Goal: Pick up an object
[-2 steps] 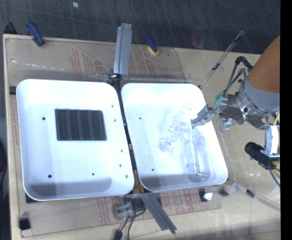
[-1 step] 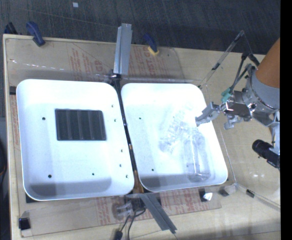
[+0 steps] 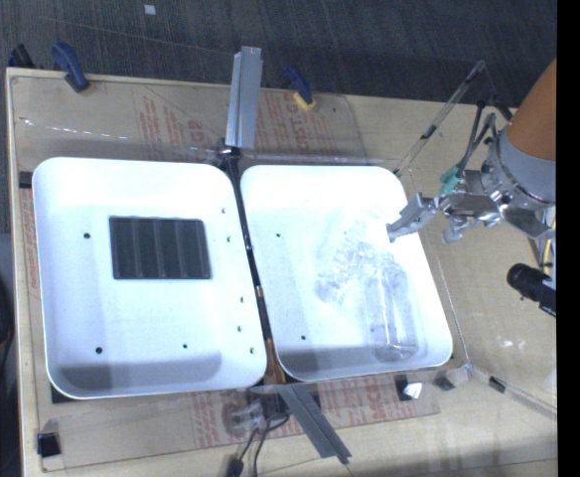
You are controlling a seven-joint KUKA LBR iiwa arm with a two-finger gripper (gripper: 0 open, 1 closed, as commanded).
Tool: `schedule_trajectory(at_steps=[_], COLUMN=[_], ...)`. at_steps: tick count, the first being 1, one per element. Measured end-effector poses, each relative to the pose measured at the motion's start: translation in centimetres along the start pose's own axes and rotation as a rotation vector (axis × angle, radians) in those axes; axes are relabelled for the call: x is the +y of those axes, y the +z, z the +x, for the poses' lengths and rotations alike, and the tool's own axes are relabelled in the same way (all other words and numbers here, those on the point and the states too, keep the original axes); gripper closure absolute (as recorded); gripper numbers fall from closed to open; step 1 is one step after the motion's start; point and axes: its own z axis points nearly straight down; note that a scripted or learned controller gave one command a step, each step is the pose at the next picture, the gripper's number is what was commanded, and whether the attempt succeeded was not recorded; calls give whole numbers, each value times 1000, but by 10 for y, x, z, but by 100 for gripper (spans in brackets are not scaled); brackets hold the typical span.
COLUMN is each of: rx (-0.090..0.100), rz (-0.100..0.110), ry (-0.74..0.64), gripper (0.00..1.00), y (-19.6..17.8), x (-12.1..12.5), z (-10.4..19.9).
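A dark grey ribbed rectangular block (image 3: 160, 247) lies flat in the left bin (image 3: 62, 356), towards its back. In the right bin (image 3: 290, 356) a clear plastic bottle (image 3: 389, 311) lies near the right wall, with a crumpled clear plastic piece (image 3: 345, 256) just to its left. Both are faint against the white floor. My gripper (image 3: 421, 221) hangs over the right bin's right rim, above and to the right of the clear pieces. Nothing shows in its grasp.
A grey metal bar (image 3: 243, 97) stands at the back between the bins. Blue clamps (image 3: 70, 66) hold the board's far edge. A thin rod (image 3: 444, 117) slants up behind the gripper. A bracket (image 3: 305, 425) lies at the front edge.
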Motion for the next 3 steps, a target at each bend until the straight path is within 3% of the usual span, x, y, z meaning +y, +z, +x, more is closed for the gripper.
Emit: schedule_trajectory(at_steps=[1, 2, 3], rx=[0, 2, 1], rz=[-2, 6, 0], ry=[-253, -36, 62], gripper=[0, 0, 0], y=[-112, 22, -17], x=[23, 39, -3], z=[5, 5, -3])
